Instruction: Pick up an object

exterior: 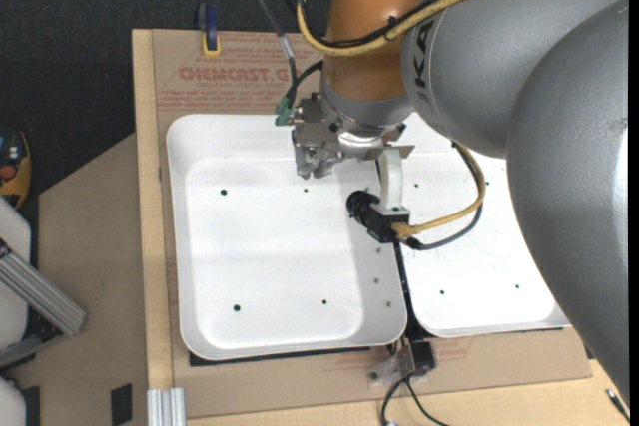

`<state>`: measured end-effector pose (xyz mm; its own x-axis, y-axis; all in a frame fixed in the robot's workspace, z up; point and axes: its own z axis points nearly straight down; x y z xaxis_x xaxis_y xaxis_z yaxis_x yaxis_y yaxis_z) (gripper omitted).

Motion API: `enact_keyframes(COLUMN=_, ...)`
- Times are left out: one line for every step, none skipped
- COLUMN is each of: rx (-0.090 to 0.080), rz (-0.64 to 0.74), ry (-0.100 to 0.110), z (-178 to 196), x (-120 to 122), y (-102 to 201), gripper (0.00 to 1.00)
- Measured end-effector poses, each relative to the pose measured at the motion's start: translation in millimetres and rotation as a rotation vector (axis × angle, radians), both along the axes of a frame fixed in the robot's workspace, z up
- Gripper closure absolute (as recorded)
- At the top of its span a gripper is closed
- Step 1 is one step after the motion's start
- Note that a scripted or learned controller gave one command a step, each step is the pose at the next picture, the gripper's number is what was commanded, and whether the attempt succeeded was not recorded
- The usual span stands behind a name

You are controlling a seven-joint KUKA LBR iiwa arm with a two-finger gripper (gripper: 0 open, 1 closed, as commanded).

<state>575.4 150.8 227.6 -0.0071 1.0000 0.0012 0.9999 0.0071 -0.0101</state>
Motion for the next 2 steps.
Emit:
enact_keyframes(rx=0.0, rz=-0.009, ry=-0.018, z=66.7, x=16.3, y=-25.3, gripper=1.0)
enact_keyframes(rx=0.002, rz=0.002, ry=-0.012, z=21.5, x=65.3, y=80.5, gripper=1.0)
